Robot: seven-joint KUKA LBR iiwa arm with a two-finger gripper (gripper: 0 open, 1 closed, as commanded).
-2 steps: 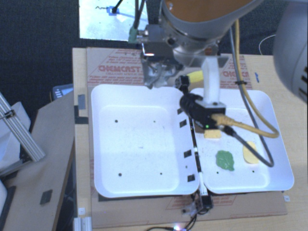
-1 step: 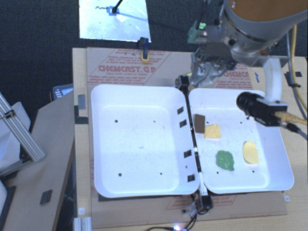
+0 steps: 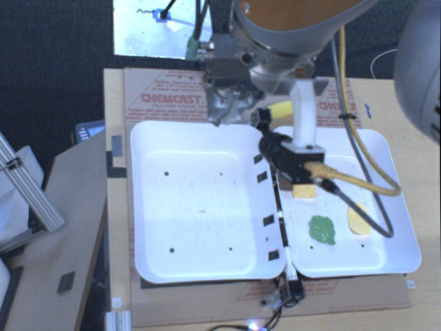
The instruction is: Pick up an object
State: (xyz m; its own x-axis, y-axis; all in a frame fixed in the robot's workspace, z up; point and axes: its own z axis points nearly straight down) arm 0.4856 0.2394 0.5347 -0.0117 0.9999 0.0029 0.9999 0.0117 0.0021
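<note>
Two smooth white bins with rounded rims, side by side. The left bin [image 3: 158, 205] gives wide open floor. The gripper [image 3: 227, 109] hangs at its far rim near the right corner; we cannot tell its grip state. The right bin [image 3: 393, 247] holds three small things, each apart: one pale yellow block [image 3: 304, 192], one lumpy green piece [image 3: 322, 229], one rounded yellow piece [image 3: 358, 221].

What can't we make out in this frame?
All in the camera view:
- Gripper: blurred and overhung by the arm; whether it holds anything is unreadable.
- Pale yellow block: top edge hidden behind arm hardware.
- Yellow piece: a grey cable crosses it; outline unclear.
- Right bin: far corner by the divider covered by the arm.
</note>
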